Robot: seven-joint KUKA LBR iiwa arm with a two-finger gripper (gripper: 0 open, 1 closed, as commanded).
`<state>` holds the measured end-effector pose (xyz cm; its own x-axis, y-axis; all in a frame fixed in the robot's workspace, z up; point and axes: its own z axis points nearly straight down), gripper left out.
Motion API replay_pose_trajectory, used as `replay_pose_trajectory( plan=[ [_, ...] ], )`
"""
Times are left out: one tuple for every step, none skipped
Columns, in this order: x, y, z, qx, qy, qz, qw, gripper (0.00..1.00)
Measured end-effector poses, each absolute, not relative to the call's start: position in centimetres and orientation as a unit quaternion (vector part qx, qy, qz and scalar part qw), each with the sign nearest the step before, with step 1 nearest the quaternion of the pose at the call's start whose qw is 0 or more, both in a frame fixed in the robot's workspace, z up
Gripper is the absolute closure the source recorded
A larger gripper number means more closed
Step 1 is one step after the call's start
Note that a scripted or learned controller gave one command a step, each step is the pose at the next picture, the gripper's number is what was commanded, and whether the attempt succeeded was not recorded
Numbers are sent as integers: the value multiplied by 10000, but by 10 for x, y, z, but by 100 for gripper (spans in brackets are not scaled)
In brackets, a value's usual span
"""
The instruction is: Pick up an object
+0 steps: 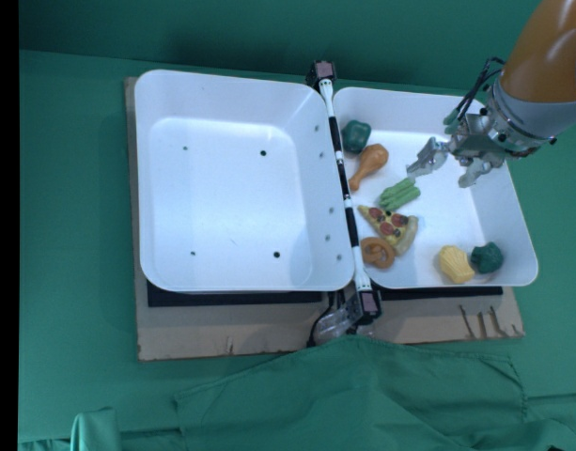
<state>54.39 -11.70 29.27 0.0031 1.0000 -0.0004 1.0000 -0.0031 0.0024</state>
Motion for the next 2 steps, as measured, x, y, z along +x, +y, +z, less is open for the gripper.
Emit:
replay_pose_trajectory(
  plan=[
    [544, -117, 293, 7082, 7060, 7, 10, 0],
    [536, -120, 235, 7089, 7053, -13, -11, 0]
  ],
)
